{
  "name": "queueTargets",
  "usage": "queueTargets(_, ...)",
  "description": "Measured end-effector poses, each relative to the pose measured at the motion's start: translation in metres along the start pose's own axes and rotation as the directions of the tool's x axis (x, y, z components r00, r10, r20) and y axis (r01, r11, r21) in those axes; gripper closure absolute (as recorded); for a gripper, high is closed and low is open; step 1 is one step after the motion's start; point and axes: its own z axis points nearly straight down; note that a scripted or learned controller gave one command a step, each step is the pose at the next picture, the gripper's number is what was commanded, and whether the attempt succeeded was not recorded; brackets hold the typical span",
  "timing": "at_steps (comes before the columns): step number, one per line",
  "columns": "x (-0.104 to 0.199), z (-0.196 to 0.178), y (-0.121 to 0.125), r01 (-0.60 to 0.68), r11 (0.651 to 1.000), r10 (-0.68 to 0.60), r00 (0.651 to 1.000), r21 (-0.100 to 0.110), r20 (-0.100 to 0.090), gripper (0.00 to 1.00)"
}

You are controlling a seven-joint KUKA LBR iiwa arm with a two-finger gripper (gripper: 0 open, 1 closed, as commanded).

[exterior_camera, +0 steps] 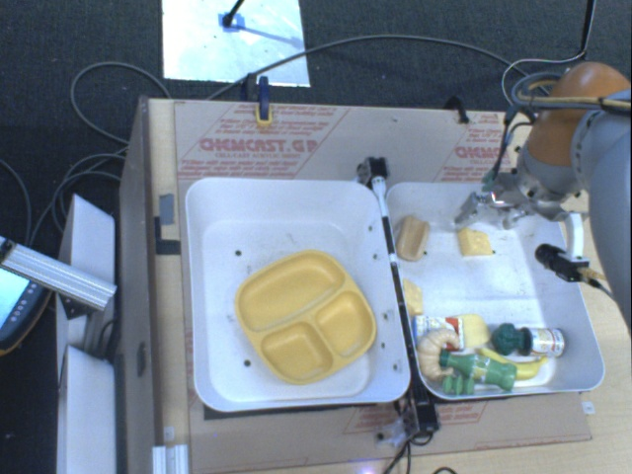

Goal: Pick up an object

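Observation:
My gripper (486,211) hangs over the far part of the right bin (583,358), open with nothing between its fingers. Just in front of it a yellow cheese wedge (476,242) lies on the bin floor. To its left, a tan bread piece (410,237) leans near the bin's left wall. A small yellow piece (413,297) sits further forward. At the near end are a green bottle (474,368), a banana (523,367), a dark green-capped bottle (525,341) and a pale shrimp-like toy (433,344).
The left bin (212,265) holds a yellow divided plate (304,314). A ridge (392,265) where the two bin walls meet separates the bins. Bare floor shows in the middle of the right bin (504,289).

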Motion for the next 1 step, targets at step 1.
queueTargets(1, -0.0043, 0.0005, -0.0478, -0.003, 1.0, 0.003, 1.0, 0.002, 0.0, 0.0)
